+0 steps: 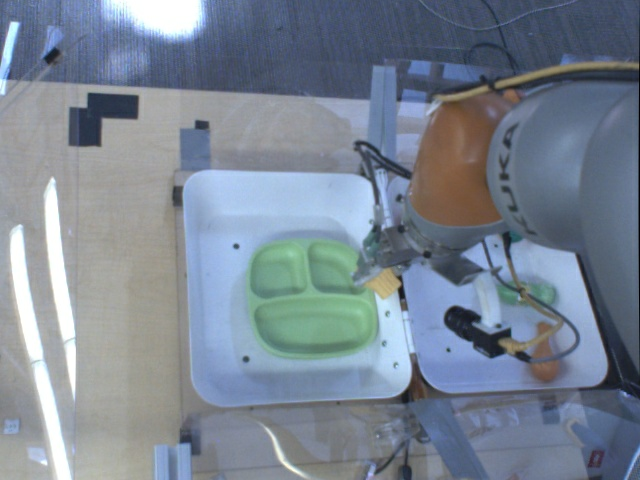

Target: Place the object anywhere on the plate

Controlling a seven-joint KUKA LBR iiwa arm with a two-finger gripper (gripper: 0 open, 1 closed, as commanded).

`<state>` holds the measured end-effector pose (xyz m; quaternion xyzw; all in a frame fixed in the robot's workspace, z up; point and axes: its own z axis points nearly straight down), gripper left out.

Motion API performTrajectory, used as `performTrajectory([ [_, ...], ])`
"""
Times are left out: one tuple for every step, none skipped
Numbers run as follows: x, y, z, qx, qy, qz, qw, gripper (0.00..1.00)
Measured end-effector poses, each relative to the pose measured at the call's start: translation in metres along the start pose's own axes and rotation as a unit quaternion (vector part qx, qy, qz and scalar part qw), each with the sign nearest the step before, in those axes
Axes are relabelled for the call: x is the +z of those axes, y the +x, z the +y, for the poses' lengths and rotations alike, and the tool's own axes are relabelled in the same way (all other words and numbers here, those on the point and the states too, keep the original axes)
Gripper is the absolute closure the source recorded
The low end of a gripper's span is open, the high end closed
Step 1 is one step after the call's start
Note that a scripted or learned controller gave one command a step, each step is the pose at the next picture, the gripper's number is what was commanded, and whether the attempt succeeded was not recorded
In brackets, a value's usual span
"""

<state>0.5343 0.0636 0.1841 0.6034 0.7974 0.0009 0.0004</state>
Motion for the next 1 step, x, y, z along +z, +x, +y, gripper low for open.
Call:
performTrajectory([
  [-0.0002, -0.0006, 0.0, 0.001, 0.0, 0.0, 1.0, 0.0],
])
